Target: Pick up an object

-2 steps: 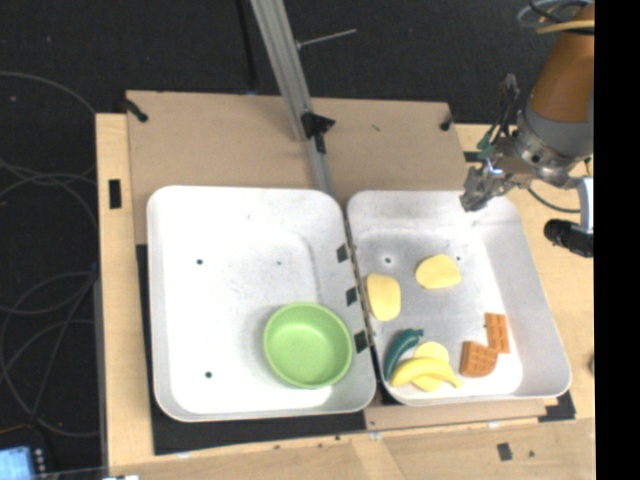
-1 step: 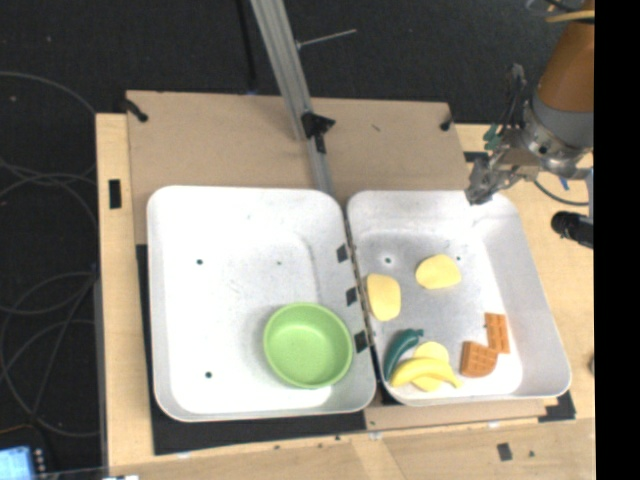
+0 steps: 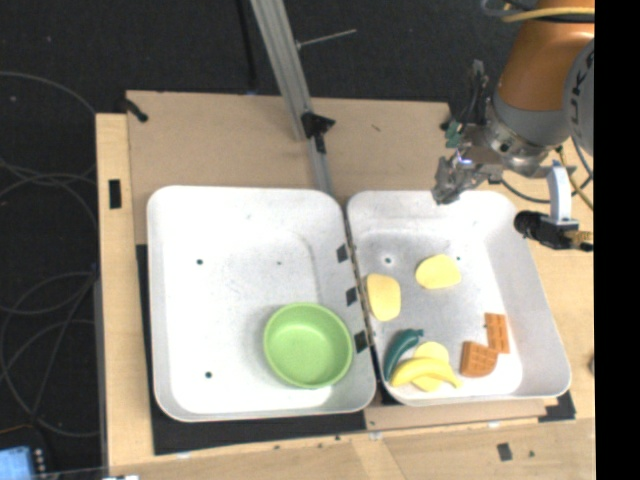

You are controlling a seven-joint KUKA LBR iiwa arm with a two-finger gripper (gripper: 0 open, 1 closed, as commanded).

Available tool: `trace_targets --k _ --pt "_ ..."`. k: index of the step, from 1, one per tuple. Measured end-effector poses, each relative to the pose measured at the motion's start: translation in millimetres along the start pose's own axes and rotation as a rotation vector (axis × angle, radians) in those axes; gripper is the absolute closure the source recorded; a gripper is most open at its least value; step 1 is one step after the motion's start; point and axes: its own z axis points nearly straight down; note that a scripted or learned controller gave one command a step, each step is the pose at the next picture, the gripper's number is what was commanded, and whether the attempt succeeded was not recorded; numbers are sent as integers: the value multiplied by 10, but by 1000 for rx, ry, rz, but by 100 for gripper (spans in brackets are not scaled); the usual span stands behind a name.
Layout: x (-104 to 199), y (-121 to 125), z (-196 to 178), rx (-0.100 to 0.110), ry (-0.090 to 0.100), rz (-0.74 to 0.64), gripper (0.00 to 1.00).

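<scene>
Hovering at the far rim of the right white bin [image 3: 520,268], the end effector [image 3: 452,183] carried nothing visible; its grip state could not be told. A pale yellow rounded piece [image 3: 438,272] lay below it, nearer the camera.

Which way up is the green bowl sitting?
Upright. The green bowl rests in the left bin with its open mouth facing up, showing the hollow inside.
</scene>
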Motion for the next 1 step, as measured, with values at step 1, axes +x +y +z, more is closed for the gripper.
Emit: trace_targets --k 1 --pt "583 30 88 2 -1 1 100"
